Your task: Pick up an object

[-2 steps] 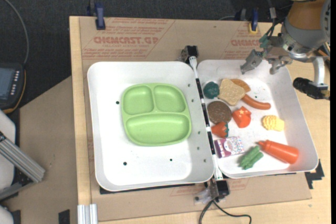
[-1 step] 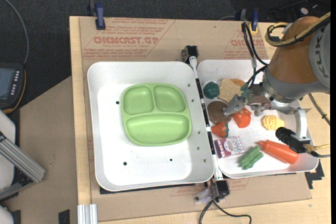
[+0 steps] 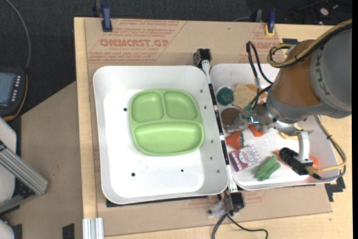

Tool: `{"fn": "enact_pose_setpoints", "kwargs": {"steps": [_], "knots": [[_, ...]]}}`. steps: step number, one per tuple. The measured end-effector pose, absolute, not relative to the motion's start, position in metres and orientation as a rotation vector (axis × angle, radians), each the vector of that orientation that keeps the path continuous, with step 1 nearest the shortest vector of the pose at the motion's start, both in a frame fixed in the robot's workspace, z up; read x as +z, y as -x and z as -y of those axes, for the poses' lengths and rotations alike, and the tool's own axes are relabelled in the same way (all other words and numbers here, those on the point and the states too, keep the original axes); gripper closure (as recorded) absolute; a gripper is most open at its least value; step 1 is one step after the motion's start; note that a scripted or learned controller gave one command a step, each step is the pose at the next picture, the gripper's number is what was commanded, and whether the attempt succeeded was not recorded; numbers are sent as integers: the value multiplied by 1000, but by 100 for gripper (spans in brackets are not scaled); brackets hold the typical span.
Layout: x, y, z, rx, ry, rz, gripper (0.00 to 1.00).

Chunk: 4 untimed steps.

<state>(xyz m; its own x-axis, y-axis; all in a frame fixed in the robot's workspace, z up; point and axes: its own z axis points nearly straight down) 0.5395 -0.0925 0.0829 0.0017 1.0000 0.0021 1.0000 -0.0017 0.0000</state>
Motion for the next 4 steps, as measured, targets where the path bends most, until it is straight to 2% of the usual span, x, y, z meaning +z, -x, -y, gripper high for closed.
{"fn": "enact_pose_setpoints", "kwargs": {"steps": [1, 2, 3, 4], "knots": [[98, -542, 93, -9, 2227, 2225, 100], [152, -547, 184, 0, 2234, 2221, 100], [215, -591, 156, -9, 2222, 2234, 100], [135, -589, 122, 4, 2214, 2220, 100]]}}
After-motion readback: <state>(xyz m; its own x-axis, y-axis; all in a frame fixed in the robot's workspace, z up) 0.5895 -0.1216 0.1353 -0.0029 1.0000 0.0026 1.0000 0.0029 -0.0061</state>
